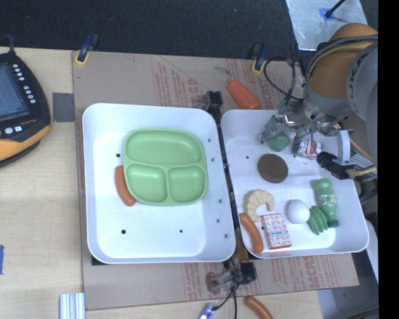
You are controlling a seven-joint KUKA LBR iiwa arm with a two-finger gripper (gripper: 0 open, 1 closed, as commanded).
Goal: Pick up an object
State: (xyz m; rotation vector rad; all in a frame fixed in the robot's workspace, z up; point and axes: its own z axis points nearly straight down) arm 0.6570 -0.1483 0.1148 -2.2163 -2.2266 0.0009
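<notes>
**Reaching into the far corner of the right bin for a pick**

Hangs low with the gripper (287,126) over the far end of the right bin (359,244), directly above a small green object (277,141) close to the bin's back wall. Looks to be touching it or just short of touching; cannot say which. Cannot tell either whether clenched or released, given the blur and the tangle of cables (279,78) around the wrist. Shows no confirmed grasp, so counts as not yet picked up.

Probably aims here because of the free floor around the green piece: near a red-and-white packet (308,146) and a brown disc (272,168), yet apart from both. Seems an easier target than the crowded near end, with a croissant (258,201), a white egg (297,211), a green bottle-like item (322,205), a small carton (276,231) and a sausage (251,233) packed close together.

Holds the loose goods inside shallow white walls, presumably to stop anything rolling off the bench. Fixes a cardboard sheet (153,78) under both bins with blue clamps (86,47), likely against sliding. Leaves the left bin (106,244) with a green divided plate (165,165) and an orange sausage (124,186) just beside it.

Carries red print on the cardboard and on the carton, both too small to read.
</notes>
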